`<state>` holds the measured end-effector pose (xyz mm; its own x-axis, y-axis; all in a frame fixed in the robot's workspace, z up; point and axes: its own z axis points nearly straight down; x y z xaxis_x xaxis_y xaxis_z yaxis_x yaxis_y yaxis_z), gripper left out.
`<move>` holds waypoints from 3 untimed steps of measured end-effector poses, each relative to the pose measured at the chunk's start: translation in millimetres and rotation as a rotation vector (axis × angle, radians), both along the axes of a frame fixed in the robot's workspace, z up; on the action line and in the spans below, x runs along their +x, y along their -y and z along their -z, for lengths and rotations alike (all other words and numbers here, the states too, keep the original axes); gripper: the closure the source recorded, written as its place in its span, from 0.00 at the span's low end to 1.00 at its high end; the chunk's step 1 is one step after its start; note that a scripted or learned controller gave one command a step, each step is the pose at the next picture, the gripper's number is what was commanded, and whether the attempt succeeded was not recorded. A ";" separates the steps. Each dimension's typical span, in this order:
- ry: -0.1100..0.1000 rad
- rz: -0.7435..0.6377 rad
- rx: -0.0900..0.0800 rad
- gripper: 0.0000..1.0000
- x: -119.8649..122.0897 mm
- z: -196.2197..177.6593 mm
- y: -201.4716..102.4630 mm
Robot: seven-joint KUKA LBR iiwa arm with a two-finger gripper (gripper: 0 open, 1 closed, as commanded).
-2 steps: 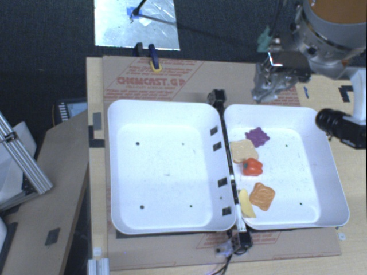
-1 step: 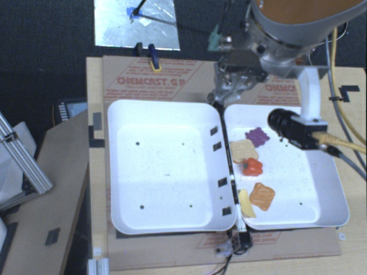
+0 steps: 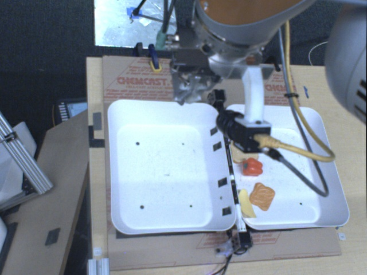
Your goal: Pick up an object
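Pretty clearly a robotics lab or test cell I'm driving here, not anybody's home. The bench is plain wood with a printed cardboard sheet laid under two shallow white bins, clipped down at the back with a blue clamp. There's bare aluminium extrusion framing off to the left, dark speckled flooring around it, and a yellow cable plus a grey hose looping loose over the right bin. The big grey-and-orange industrial arm hanging over everything kind of settles it.
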<state>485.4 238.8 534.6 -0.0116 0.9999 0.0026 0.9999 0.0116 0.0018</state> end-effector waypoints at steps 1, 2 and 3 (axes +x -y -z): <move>0.000 0.007 -0.001 0.00 0.9 -0.4 4.4; 0.003 0.002 0.001 1.00 1.1 -11.9 4.1; 0.002 0.001 0.001 0.00 1.1 -11.4 4.2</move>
<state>486.6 234.7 546.0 -0.0103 0.9999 0.0031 0.9999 0.0103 0.0035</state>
